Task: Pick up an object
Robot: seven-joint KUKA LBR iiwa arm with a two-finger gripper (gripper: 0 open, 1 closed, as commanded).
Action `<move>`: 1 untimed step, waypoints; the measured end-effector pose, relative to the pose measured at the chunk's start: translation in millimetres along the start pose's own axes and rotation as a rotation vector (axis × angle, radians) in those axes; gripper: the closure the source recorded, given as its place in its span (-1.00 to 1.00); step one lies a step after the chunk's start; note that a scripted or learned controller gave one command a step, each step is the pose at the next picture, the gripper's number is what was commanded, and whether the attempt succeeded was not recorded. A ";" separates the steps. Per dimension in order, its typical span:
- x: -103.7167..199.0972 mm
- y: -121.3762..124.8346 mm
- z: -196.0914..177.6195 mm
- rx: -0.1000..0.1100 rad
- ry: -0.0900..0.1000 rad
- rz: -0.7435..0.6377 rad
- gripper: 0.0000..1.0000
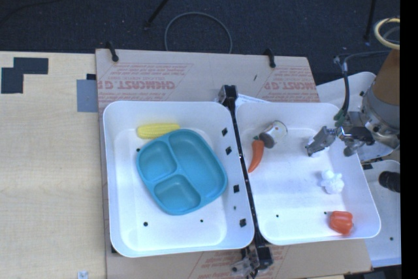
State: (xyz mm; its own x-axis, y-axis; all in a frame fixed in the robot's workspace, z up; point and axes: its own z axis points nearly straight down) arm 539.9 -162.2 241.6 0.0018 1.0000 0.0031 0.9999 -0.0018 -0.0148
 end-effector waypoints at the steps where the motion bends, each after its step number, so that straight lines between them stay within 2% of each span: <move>1: -0.2 2.2 -6.3 -0.012 -0.002 -0.002 -1.00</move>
State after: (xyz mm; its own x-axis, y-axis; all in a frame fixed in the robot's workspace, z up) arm 542.2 -162.4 247.8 0.0000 1.0000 0.0009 1.0000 0.0000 -0.0032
